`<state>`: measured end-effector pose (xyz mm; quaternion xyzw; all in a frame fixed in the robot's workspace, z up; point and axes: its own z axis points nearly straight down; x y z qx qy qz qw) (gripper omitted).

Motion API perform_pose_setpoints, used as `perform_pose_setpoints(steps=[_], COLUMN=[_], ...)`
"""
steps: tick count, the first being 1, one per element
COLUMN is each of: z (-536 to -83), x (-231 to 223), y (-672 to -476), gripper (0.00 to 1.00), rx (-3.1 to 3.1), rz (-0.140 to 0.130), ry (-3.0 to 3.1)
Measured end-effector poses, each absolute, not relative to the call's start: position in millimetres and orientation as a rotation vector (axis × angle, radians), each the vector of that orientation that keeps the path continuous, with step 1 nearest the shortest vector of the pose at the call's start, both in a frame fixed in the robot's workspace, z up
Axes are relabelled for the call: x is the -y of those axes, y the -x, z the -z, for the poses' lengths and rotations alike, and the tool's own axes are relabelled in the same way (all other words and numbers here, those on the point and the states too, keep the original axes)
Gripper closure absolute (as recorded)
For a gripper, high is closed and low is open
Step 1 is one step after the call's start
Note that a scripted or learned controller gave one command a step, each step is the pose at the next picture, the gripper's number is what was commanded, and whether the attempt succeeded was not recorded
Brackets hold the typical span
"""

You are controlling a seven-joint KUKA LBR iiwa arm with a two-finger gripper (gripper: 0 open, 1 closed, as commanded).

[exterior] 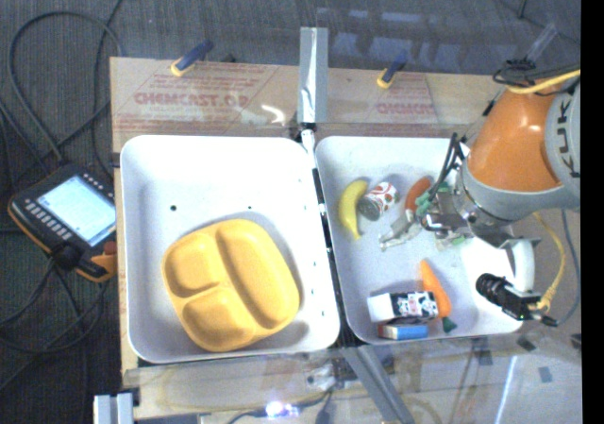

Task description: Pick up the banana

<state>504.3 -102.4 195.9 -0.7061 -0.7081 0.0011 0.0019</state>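
Note:
The yellow banana [352, 208] lies curved in the right bin [332, 252], close to its left wall. A small red-and-white can [378, 200] lies right beside it. My gripper [398, 230] hangs just to the right of the banana and below the can, pointing left. It is open and holds nothing. The grey arm with its orange band [510, 153] comes in from the right and hides part of the bin's right side.
An orange-red item [418, 192] lies right of the can. A carrot [435, 286], a white carton [406, 304] and a blue item [404, 330] lie at the right bin's front. The left bin [151, 167] holds a yellow divided tray [231, 282].

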Motion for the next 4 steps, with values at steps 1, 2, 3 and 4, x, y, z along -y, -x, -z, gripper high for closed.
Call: perform_pose_setpoints(steps=[1, 2, 3, 4], z=[-182, -89, -100, -184], x=[77, 107, 106, 61], y=[-518.4, -638.6, -639.3, -668.1], gripper=[0.0, 0.0, 1.0, 1.0], rx=[2.23, 2.169, 2.172, 1.989], rz=[-0.002, 0.01, 0.01, -0.007], ry=[2.206, 2.285, 2.284, 2.434])
